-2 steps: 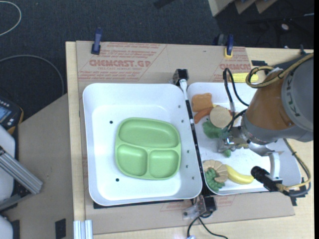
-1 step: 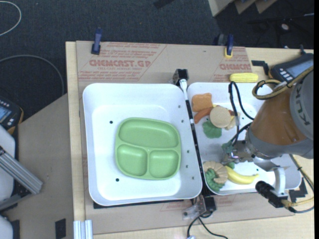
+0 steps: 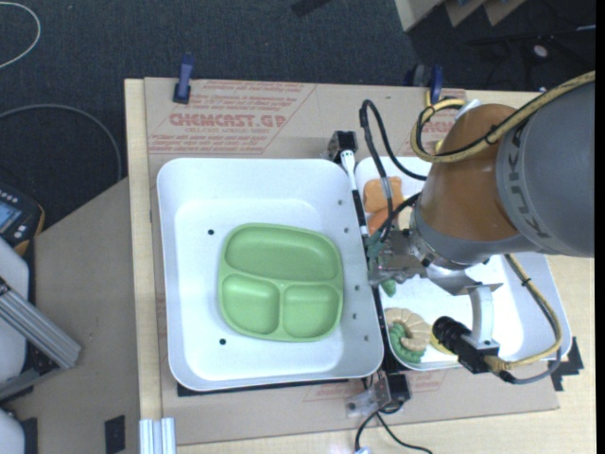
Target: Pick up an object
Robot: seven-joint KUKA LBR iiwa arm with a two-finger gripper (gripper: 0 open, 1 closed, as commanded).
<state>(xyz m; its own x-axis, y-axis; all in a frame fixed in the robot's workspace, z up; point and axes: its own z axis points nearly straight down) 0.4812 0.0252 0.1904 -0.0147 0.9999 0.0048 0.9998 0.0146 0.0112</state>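
**Arm low over right bin, pincer state unclear**

Counter (image 3: 236, 121) carries two white bins. Grey arm (image 3: 529, 178) with orange band covers most of the right bin (image 3: 539, 282). Left bin (image 3: 189, 253), well left of the pincer (image 3: 389, 265), holds a green divided plate (image 3: 281, 282). The pincer sits at the right bin's left wall; spread or pressed together, cannot tell, wrist hides it. Orange object (image 3: 378, 197) lies just above the pincer. Beige ridged object (image 3: 408, 329) on a green piece lies just below it, apart.

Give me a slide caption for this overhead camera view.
KUKA arm bends over the right bin; green divided plate sits in the left bin.
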